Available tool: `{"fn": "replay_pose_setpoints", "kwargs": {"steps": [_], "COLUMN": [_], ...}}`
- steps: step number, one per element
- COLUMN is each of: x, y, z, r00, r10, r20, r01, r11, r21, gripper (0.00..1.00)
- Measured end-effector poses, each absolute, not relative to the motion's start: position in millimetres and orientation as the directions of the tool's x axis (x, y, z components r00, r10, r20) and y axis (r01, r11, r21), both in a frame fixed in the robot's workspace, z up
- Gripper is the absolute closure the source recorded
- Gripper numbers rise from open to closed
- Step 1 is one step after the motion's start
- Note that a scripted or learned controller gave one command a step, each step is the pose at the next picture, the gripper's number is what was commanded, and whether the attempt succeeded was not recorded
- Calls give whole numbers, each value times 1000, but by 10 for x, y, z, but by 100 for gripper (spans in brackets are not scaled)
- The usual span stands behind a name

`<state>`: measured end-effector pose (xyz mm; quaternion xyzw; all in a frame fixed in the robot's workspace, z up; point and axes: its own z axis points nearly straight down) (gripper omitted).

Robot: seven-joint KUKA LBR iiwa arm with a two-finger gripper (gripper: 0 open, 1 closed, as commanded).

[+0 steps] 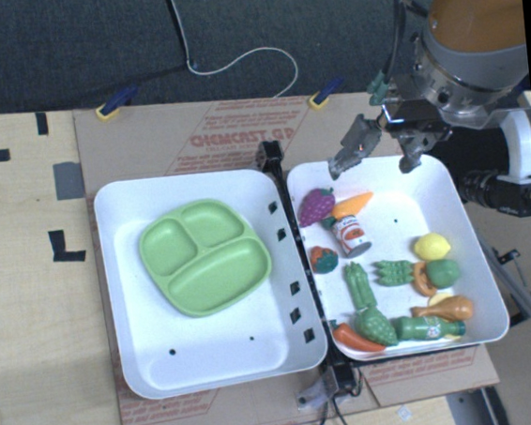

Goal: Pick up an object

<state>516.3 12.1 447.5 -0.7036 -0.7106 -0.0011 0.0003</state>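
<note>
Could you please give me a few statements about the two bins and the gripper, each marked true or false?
1. The green divided plate lies in the left bin. True.
2. The gripper holds the purple grapes. False: its open fingers hang above the right bin's far edge with nothing between them.
3. The small can lies between the grapes and the yellow lemon. True.
4. The toy carrot rests on the divided plate. False: it lies in the right bin, beside the grapes.
5. The lemon is in the left bin. False: it sits in the right bin, near its right wall.
</note>
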Motion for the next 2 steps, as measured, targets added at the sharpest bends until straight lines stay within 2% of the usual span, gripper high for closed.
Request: {"fn": "replay_pose_setpoints", "kwargs": {"steps": [1,2], "x": [5181,4825], "y": [77,-26], "z": [4557,4790], "r00": [-3,-2], "r10": [1000,1000], "r20": [-1,0], "r01": [1000,1000], "r11": [3,2], "r21": [-1,1], "gripper": [100,100]}}
